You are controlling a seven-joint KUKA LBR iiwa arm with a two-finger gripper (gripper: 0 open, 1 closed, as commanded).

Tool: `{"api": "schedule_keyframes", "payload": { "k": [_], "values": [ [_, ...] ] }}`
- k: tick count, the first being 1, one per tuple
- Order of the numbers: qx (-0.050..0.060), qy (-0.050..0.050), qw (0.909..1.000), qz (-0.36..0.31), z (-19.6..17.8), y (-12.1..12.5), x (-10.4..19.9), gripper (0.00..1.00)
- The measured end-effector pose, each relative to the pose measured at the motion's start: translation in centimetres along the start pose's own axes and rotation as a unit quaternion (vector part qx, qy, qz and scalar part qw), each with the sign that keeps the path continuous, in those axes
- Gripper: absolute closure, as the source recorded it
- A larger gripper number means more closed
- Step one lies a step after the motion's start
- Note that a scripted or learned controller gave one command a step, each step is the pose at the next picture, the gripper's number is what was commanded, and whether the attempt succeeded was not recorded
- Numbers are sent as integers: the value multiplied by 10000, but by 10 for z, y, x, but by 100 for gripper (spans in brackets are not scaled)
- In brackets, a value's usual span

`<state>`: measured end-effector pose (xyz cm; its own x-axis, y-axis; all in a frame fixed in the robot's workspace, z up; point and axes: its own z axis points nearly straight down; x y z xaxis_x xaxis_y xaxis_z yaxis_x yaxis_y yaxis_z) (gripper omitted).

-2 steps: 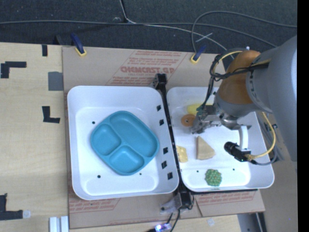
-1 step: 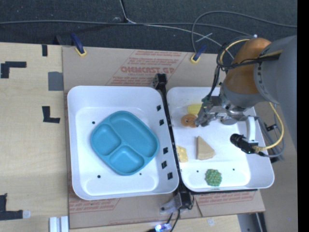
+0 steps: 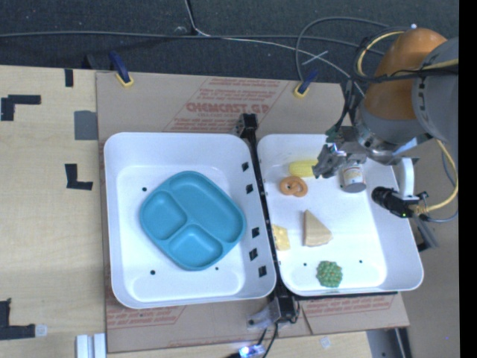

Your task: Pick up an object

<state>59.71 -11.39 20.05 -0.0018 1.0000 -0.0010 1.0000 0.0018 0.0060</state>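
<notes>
The right bin point(image 3: 373, 222) holds a brown ring-shaped pretzel or donut point(image 3: 294, 187), a yellow block point(image 3: 302, 168) behind it, a pale wedge of cheese point(image 3: 315, 229), a small yellow piece point(image 3: 280, 237) by the left wall and a green broccoli head point(image 3: 329, 274) near the front. My gripper point(image 3: 329, 162) hangs over the back of this bin, just right of the yellow block and above-right of the ring. Nothing shows between its fingers.
A blue divided plate point(image 3: 192, 219) lies in the left bin point(image 3: 123, 200). A black divider with clips point(image 3: 257, 200) runs between the bins. Cables loop behind the arm at the upper right, and a black connector point(image 3: 391, 200) juts over the right bin's far side.
</notes>
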Motion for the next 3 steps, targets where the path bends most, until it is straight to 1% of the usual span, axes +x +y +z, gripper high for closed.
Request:
{"api": "schedule_keyframes", "payload": {
  "k": [1, 2, 3],
  "values": [
    [17, 5, 10000, 1, -30, 1, 0, 100],
    [37, 13, 10000, -17, -35, -14, 46, 100],
    [37, 14, 10000, -30, -39, -20, 106, 100]
  ]
}}
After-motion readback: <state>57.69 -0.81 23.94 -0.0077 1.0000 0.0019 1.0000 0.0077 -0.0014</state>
